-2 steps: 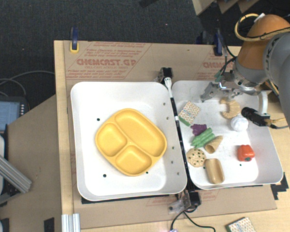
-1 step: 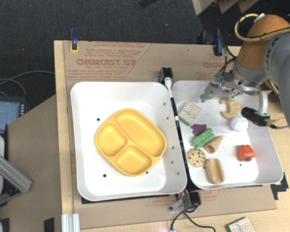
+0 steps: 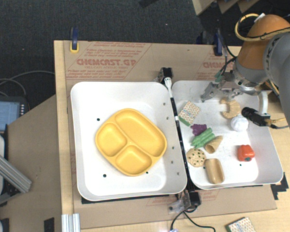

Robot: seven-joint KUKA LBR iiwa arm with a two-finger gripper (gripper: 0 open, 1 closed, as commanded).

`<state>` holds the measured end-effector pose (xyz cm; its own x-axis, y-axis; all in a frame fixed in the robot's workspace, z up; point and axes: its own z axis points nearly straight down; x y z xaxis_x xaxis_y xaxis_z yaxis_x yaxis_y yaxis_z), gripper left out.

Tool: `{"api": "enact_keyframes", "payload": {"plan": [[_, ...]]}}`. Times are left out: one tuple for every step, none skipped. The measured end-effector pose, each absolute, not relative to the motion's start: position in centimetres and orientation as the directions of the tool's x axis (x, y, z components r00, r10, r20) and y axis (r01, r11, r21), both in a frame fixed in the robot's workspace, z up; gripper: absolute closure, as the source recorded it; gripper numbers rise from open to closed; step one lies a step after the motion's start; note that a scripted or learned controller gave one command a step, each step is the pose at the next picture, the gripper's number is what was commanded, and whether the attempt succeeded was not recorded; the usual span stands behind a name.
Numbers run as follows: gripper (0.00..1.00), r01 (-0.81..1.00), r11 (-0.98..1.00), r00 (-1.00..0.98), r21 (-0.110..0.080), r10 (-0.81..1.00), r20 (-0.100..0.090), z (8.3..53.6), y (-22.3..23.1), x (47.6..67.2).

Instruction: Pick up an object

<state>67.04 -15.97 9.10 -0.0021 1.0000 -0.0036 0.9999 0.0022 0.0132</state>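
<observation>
Grey metal of the pincer [image 3: 220,92] is seen over the far end of the right-hand bin [image 3: 267,170], nr its back wall, w/ the arm's orange band [image 3: 261,37] above it at the view's top right. Whether the pincer is released or clenched cannot be told from this angle. Just below it in view a tan lump [image 3: 230,108] is laid on the bin floor. Whether the lump is touched by the pincer or only close to it cannot be told, and it is not seen to be gripped. A white ball [image 3: 239,124] is set just beside the lump, on its near side. Twd the bin's left wall a green-and-white chequered square [image 3: 189,113] is laid flat, w/ a purple cluster [image 3: 199,128] nr it and green pods [image 3: 202,138] just below that. A cone [image 3: 213,144] is tipped on its side next to the pods, a spotted cookie [image 3: 195,157] is placed by the left wall, and a tan cylinder [image 3: 214,171] is laid at the near end. A red item [image 3: 245,152] is set apart, twd the right wall. In the left-hand bin [image 3: 87,110] a yellow plate [image 3: 130,141] w/ 3 compartments is laid at a slant, approx. in the middle. Both bins are borne by a brown board [image 3: 111,62] printed in red.
</observation>
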Motion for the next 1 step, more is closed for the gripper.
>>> {"api": "enact_keyframes", "payload": {"plan": [[0.0, 1.0, 0.002, -0.002, 0.013, 1.0, -0.004, 9.1, -16.03, 67.04]]}}
